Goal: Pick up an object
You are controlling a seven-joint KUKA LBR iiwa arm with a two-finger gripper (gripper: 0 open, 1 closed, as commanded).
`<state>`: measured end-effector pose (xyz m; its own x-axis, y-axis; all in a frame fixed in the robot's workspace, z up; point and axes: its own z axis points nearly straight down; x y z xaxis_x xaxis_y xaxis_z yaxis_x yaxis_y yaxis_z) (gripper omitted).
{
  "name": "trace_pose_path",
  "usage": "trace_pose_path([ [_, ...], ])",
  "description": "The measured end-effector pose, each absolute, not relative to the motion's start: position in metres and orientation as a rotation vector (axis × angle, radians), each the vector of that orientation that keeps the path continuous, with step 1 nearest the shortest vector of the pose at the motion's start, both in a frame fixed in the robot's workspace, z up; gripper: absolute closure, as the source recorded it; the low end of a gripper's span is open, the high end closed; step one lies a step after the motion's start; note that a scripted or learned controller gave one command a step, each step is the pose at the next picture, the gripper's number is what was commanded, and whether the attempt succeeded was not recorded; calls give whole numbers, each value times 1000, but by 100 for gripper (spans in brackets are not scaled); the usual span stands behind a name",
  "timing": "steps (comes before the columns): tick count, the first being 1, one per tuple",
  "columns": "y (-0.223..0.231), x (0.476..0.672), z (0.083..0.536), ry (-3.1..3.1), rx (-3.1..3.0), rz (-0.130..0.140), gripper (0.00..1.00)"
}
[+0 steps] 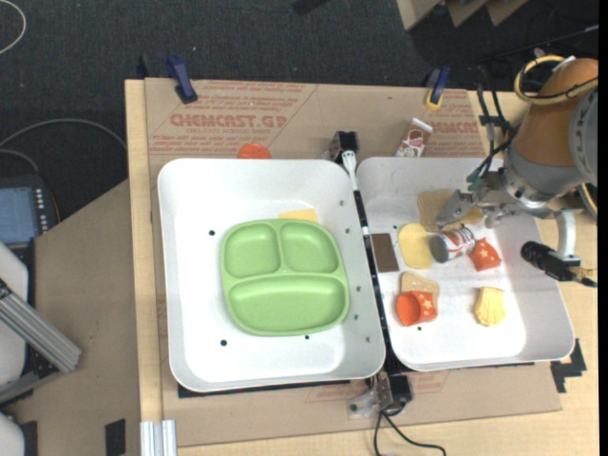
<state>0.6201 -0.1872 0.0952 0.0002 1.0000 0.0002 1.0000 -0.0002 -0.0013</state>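
Observation:
The right bin (pixel 541 345) holds several small items. A yellow round piece (pixel 414 245) lies beside a small can (pixel 454 244) on its side, with a red piece (pixel 485 255) to the can's right. Nearer the front lie an orange-red object (pixel 415 308), a tan wedge (pixel 419 282) and a yellow ridged item (pixel 489 305). My gripper (pixel 462 209) hangs over the bin's back part, just above the can and over a tan flat piece (pixel 430 204). Nothing shows between its tips.
A green divided plate (pixel 282 275) fills the middle of the left bin (pixel 190 198), with a pale yellow piece (pixel 297 215) behind it. A brown rectangle (pixel 383 252) lies at the right bin's left wall. A small carton (pixel 413 139) and an orange disc (pixel 253 151) sit on the bench behind.

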Motion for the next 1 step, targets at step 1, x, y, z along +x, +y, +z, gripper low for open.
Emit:
trace_pose_path([
  [1,-142,580,84,-2218,-2215,3,0],
])
